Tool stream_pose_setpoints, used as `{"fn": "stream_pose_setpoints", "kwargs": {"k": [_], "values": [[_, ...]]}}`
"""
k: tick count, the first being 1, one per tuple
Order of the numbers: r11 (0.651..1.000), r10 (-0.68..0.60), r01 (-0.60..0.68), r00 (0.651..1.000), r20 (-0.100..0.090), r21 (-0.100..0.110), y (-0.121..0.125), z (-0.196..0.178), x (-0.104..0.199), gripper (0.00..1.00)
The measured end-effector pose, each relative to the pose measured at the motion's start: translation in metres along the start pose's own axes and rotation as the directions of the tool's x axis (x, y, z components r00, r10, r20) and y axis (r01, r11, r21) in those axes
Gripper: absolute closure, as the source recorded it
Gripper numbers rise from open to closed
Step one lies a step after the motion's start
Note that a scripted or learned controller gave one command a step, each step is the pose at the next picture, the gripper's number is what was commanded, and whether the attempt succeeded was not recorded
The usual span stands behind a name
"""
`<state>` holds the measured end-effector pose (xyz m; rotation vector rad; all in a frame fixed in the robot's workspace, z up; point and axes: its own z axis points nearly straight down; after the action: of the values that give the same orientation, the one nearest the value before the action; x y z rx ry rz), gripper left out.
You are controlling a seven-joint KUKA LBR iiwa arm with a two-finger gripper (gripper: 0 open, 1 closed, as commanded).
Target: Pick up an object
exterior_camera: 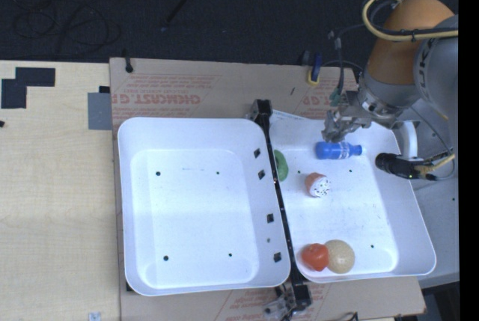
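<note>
The right bin (408,226) holds a blue bottle (337,151) lying on its side near the far wall. A small white ball with dark spots (318,185) lies mid-bin. A green object (280,165) rests against the divider wall. A red object (315,257) and a tan ball (340,256) sit side by side at the near edge. My gripper (340,129) hangs just above the blue bottle's far side, at the bin's far end. Nothing shows between its fingers.
The left bin (138,155) lies beside the right one, joined by a black divider strip (271,185). Cables and a black part (397,164) hang at the right bin's far right edge. Cardboard lies under both bins.
</note>
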<state>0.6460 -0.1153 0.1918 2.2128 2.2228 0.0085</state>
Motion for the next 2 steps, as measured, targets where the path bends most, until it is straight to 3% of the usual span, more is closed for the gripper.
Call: {"fn": "stream_pose_setpoints", "kwargs": {"k": [1,2], "values": [[1.000,0.002,-0.002,1.000,-0.002,0.013,-0.027,0.005,0.051,1.00],[1.000,0.002,-0.002,1.000,-0.001,0.008,-0.001,0.005,0.083,1.00]]}}
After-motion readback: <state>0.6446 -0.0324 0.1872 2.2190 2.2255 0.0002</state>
